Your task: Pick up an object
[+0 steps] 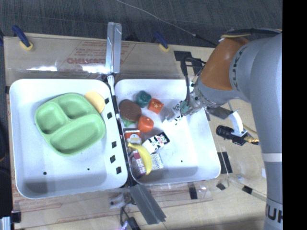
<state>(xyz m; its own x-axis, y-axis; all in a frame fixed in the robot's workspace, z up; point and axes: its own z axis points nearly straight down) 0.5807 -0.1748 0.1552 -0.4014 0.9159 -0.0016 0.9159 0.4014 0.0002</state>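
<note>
The gripper [178, 110] hangs low in the right bin [201, 152], beside the orange block [155, 106]. I cannot tell how its jaws stand.

My gripper [178, 110] hangs over the right bin [199, 150], beside an orange block [155, 106]. A banana [144, 158] lies near the bin's front-left corner. The left bin [21, 128] holds a green tray [71, 122].
</note>
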